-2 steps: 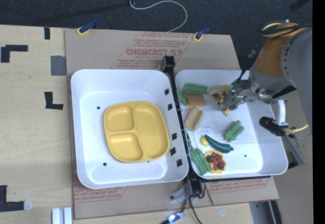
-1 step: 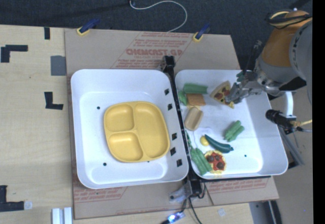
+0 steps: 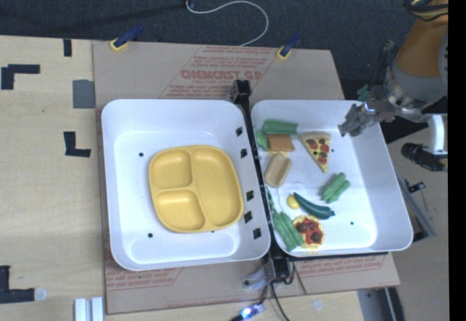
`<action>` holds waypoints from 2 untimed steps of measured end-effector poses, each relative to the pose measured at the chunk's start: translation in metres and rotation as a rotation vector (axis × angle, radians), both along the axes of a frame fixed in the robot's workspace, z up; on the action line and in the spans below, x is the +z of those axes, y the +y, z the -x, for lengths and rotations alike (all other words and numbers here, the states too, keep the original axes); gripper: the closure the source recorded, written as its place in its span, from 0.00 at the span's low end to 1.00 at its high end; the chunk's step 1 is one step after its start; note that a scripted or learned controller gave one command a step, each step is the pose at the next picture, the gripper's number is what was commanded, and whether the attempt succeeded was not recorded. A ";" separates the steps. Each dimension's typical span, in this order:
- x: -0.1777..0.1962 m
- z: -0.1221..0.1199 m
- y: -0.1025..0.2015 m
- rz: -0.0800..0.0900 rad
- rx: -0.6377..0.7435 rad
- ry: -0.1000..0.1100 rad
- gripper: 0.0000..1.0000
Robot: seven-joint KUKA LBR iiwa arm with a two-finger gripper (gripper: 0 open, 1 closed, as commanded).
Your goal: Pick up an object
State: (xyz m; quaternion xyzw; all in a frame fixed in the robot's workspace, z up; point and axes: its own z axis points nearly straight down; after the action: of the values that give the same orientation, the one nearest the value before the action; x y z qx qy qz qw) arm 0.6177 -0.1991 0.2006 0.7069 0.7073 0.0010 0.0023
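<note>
Worktop (image 3: 44, 188), tan, carrying two shallow white bins side by side. Nearest items, right bin (image 3: 382, 221), front edge: a round pizza toy (image 3: 309, 230) with a green pod (image 3: 285, 231) just beside it. Next back: a dark green cucumber-like piece (image 3: 314, 207) touching a small yellow piece (image 3: 293, 201); a light green leafy piece (image 3: 334, 186) near the middle of the bin. Further back: a tan oblong roll (image 3: 277, 169); an orange-brown slab (image 3: 280, 143); a pizza slice (image 3: 318, 150); a long green piece (image 3: 279, 126) at the rear left corner. Left bin (image 3: 124, 134): one yellow divided plate (image 3: 195, 187), three compartments, nothing seen in them. Farthest: claw (image 3: 353, 123), over the rear right rim of the right bin, carried by the grey arm (image 3: 415, 72) with its orange band; nothing visible between its fingers, and whether they stand apart or together cannot be told at this size. Status, as a judgement: no object picked; all candidates lie in the right bin, the pizza slice nearest the claw; approach, closure and lift all remain.
</note>
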 end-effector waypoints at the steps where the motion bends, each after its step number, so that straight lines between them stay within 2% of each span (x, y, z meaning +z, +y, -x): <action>1: 0.025 -0.001 0.001 -0.002 0.001 0.004 1.00; 2: 0.025 -0.017 0.061 -0.002 0.004 0.005 1.00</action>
State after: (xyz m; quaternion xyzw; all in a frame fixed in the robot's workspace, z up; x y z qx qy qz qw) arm 0.6342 -0.1383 0.2251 0.7053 0.7089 0.0000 -0.0003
